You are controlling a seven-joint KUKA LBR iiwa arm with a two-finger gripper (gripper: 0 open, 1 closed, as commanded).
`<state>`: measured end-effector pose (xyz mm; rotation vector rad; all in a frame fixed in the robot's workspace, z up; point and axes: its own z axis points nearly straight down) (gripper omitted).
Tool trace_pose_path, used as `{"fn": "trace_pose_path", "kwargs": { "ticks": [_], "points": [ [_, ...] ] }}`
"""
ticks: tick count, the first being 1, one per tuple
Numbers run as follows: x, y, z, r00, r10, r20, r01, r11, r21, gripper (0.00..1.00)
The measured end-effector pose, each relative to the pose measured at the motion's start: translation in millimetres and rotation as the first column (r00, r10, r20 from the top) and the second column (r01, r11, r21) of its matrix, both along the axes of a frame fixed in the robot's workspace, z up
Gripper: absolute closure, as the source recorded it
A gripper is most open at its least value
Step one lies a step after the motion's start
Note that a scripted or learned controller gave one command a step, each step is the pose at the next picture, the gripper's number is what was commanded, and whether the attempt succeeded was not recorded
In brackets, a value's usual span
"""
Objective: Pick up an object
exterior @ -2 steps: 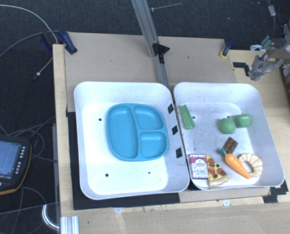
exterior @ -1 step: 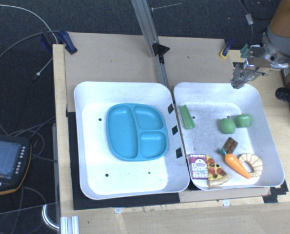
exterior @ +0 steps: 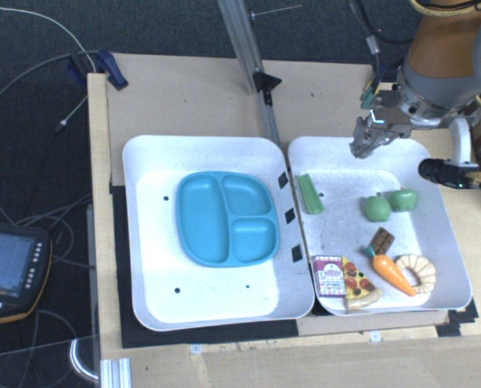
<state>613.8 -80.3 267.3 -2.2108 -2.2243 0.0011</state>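
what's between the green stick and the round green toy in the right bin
Bare white bin floor. In the camera view, nothing lies between the green stick and the round green toy.

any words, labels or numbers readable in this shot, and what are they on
No text can be read.
Small red and white carton in the right bin: print on its face, too blurred to read.
Handheld screen unit at the left edge: lit display and buttons, too small to read.
Blue divided plate and the other toys: no markings visible.
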Motion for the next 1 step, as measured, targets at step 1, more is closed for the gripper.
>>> {"fn": "trace_pose_path", "kwargs": {
  "ticks": [1],
  "points": [
    [-15.9, 47.2, -1.4, 1.0, 0.0, 0.001, 0.0, 1.0, 0.0, 1.0]
  ]
}}
